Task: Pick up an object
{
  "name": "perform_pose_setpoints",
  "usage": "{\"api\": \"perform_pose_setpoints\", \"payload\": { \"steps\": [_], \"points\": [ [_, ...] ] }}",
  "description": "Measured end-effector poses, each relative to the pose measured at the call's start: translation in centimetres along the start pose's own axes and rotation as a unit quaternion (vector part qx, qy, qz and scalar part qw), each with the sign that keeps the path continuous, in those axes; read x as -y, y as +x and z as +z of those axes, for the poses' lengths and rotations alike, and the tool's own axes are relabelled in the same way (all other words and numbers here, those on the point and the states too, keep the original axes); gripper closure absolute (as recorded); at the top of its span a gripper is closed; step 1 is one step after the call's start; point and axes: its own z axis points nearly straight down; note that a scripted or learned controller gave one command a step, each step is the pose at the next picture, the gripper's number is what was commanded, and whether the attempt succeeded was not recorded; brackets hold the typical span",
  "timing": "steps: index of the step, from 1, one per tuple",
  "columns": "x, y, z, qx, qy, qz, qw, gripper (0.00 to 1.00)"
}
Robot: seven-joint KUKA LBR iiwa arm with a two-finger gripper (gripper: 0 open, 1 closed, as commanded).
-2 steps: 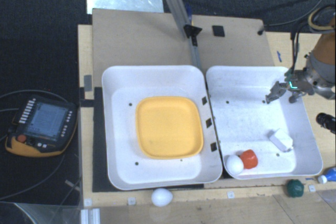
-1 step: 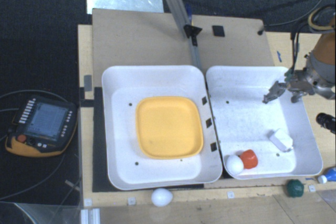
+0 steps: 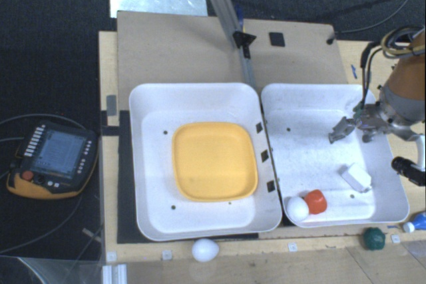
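So the gripper [image 3: 353,131] is hanging over the right bin [image 3: 313,110], up in its far right part, and the two fingers [image 3: 339,130] are spread apart with nothing between them. Not touching any of the objects either, as far as I can see; they're well apart from it.

The stuff to pick from is all down at the near edge of that bin. There's a small orange cup-looking thing [image 3: 315,202] lying tilted, with a white egg-shaped ball [image 3: 297,209] touching it on its left, right in the bin's near left corner. A little white block [image 3: 356,177] sits up and to the right of those, on its own and at an angle.

Left bin [image 3: 150,110] has a yellow square plate [image 3: 215,160] with rounded corners, flat in the middle. Another white egg [image 3: 205,250] is lying outside on the bench, just beside the near edge of the left bin, and a dark green ball [image 3: 373,238] sits on the bench past the right bin's near right corner.
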Motion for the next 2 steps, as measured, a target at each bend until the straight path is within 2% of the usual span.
{"api": "perform_pose_setpoints", "payload": {
  "steps": [1, 2],
  "points": [
    [0.1, 0.0, 5.2, 0.0, 0.0, 0.0, 1.0, 0.0],
    [-0.1, 0.0, 3.9, 0.001, -0.003, -0.001, 1.0, 1.0]
  ]
}}
